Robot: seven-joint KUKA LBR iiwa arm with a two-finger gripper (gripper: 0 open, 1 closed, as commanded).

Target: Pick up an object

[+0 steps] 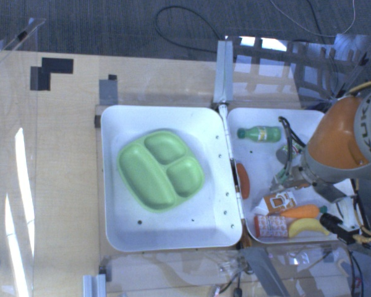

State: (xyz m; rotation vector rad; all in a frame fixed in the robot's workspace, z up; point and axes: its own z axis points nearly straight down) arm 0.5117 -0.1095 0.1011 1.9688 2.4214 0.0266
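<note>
The right bin [260, 159] holds a green bottle [260, 133] lying at its far side, a red-brown sausage [242, 180] against its left wall, and a small brown-and-white packet [281, 201]. Along its near edge lie a carrot [300, 212], a banana [307, 228] and a red-labelled can [271, 226]. The gripper [286, 179] hangs low over the middle of this bin, just above the packet, under the grey and orange arm [343, 138]. Its fingertips are small and dark against the bin.
The left bin [117, 228] holds a green three-compartment plate [161, 169]. A metal divider post [223, 73] stands behind the gap between the bins. Cables [185, 17] lie on the dark floor beyond the bench.
</note>
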